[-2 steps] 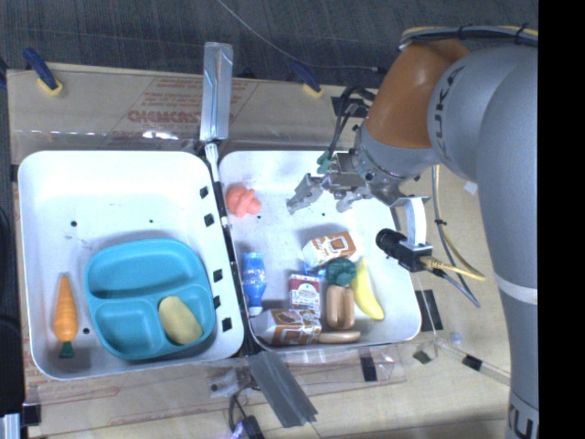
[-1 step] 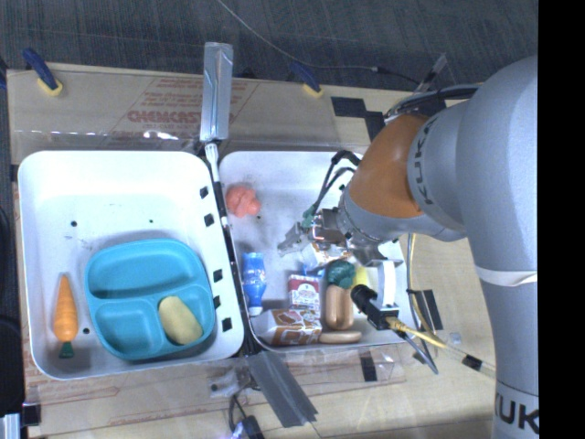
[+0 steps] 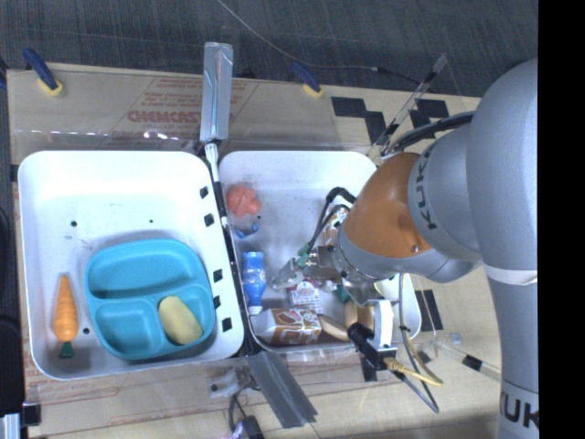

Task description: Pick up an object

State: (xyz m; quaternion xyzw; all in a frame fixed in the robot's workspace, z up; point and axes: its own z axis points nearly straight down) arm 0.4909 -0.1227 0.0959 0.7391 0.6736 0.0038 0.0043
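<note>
Whether the two-finger gripper [image 3: 311,271] is gaping or pinched I cannot tell, since the orange-banded wrist is covering it. A small white-and-red packet [image 3: 304,294] is lying just below the gripper toward the near wall of the right white bin [image 3: 274,165]. A brown wrapped bar [image 3: 292,326] is lying farther that way, long axis crosswise, and a blue bottle [image 3: 253,277] is sitting to the gripper's left.
</note>
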